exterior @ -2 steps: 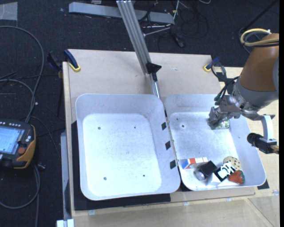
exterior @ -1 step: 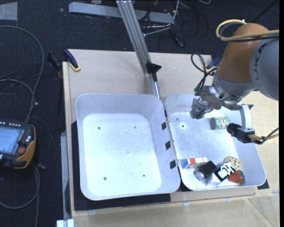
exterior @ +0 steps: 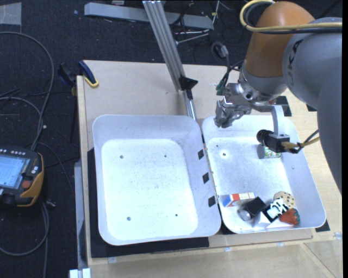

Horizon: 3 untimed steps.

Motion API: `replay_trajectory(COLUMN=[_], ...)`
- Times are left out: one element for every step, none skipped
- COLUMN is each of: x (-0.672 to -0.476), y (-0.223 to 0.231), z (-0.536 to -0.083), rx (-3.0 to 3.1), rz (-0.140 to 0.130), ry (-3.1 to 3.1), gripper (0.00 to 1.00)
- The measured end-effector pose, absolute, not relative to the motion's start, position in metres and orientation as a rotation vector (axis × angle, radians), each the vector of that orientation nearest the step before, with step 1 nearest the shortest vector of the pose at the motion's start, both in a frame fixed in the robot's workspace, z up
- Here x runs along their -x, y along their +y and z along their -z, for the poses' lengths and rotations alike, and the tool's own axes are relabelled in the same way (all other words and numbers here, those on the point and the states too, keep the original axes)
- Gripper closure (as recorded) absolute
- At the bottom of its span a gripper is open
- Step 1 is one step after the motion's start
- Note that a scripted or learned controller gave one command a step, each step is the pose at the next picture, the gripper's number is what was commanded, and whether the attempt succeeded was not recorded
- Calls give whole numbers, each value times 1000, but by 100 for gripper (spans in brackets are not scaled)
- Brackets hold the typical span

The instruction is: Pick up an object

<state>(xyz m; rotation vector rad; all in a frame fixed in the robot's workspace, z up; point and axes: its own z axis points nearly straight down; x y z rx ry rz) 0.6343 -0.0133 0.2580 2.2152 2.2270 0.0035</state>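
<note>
Two white bins are set side by side on a bench. Toys (exterior: 266,207) are piled in the right bin's (exterior: 304,174) near corner. Its far edge is overhung by the gripper (exterior: 224,120); its grip cannot be told.

Grey arm (exterior: 318,59); orange band (exterior: 274,30); yellow cable (exterior: 255,8)

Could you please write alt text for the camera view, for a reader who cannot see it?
A grey robot arm reaches in from the right, its gripper poised above the far edge of the right bin. Small objects cluster in that bin's near corner, including a red-and-white box and a red strawberry-like toy, beside the left bin.
</note>
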Motion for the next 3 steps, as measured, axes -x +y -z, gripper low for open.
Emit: replay_trajectory(x=[-559,-602,-658], y=[-17,-9,-27], z=[-316,-316,-313], rx=[-2218,-2220,-2223], rz=[-8,1,3], ry=[2219,2223,2221], gripper=[100,100,100])
